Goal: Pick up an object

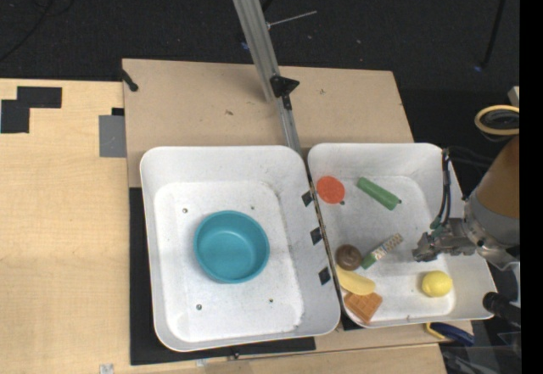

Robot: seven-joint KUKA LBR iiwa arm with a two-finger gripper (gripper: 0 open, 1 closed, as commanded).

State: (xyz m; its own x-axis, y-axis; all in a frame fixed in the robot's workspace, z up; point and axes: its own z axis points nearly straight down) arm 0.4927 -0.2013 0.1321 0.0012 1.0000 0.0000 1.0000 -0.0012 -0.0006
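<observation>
Presently, the arm (501,194) reaches in from the right and sets its tool (427,248) low over the right bin (399,156), near that bin's right wall. Whether the tool is spread or pressed together cannot be told at this sharpness, and nothing can be made out in its grip.

Right bin contents: a yellow ball-like object (437,283) lies just below the tool, apart from it. A green cylinder (377,192) sits toward the far side, with an orange round piece (330,190) near the dividing wall. A small grey ridged item (387,246) lies left of the tool, beside a brown round object (348,257). A yellow banana-shaped piece (356,282) and an orange waffle-like piece (365,306) rest in the near left corner, touching.

Left bin (170,169): one teal bowl (232,246), upright, near the middle.

Both bins stand side by side on the counter (51,220).
</observation>
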